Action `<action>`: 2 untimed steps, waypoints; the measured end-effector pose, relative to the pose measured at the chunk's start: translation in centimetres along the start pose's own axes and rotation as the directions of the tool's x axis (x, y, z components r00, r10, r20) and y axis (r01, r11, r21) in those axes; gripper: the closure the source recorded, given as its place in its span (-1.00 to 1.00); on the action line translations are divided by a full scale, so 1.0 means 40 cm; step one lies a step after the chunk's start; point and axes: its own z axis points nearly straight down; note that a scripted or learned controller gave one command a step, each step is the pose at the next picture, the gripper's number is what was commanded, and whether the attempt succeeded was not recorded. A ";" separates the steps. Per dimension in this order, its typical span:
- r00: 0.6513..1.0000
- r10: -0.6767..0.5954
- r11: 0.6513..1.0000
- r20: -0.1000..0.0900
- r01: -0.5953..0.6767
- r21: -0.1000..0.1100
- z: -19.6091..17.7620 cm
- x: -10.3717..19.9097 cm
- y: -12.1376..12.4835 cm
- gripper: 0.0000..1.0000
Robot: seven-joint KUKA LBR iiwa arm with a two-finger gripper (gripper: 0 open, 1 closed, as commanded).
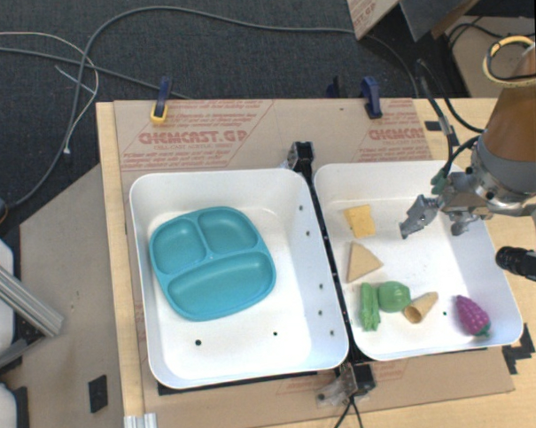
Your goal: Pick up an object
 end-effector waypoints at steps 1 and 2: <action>1.000 -0.002 1.000 0.001 0.002 -0.010 -0.011 0.000 0.005 -1.00; 1.000 -0.001 1.000 0.001 0.001 -0.004 0.127 -0.018 0.020 -1.00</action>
